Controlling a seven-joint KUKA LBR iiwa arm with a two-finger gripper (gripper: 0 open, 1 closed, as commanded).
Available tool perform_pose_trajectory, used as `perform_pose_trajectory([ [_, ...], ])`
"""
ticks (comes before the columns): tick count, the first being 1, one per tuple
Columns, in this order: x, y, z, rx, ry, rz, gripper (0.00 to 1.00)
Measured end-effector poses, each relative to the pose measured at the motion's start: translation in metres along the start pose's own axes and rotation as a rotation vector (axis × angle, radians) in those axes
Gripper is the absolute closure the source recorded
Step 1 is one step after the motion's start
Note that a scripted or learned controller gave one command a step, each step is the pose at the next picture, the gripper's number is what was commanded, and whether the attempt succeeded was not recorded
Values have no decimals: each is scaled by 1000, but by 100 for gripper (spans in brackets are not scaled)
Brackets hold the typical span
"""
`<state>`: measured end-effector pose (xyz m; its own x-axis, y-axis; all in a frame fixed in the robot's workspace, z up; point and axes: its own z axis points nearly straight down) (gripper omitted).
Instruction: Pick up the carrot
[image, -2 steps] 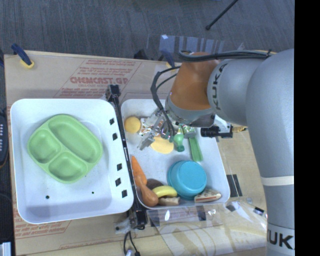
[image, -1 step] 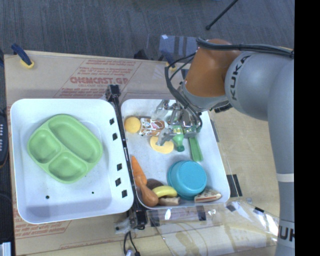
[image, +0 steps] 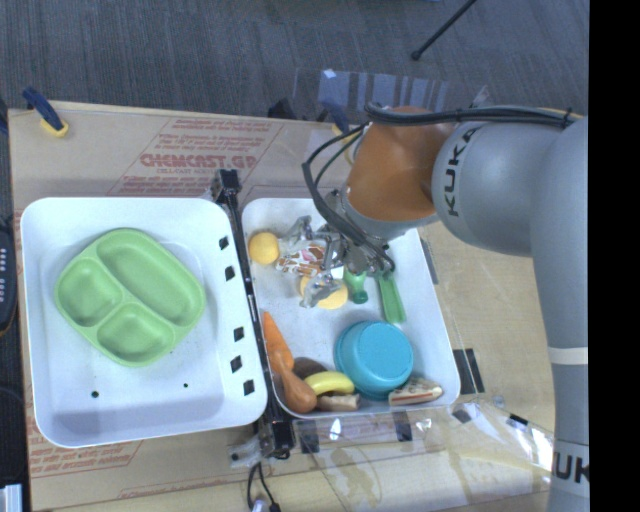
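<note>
In the right bin (image: 440, 330), the gripper (image: 325, 268) hung over the upper middle area, above a cluster of small items; whether it was open or closed could not be determined. The carrot (image: 281, 364) lay along the left wall of that bin, apart from the gripper, its lower end beside a banana (image: 331, 382). A blue bowl (image: 375, 357) sat just right of the banana. The left bin (image: 40, 240) contained a green divided plate (image: 128, 296).

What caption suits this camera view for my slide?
End effector hovers in the right bin, away from the carrot by its left wall.
</note>
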<state>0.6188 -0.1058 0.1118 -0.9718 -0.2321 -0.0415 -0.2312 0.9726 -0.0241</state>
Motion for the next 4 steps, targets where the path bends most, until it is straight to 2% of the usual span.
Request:
perform_pose_trajectory([
  [1, 46, 23, 16, -16, 44, 342, 0],
  [2, 44, 22, 5, -14, 42, 336, 100],
  [3, 4, 53, -85, -19, 37, 30, 100],
  [4, 5, 52, -83, -20, 40, 32, 0],
])
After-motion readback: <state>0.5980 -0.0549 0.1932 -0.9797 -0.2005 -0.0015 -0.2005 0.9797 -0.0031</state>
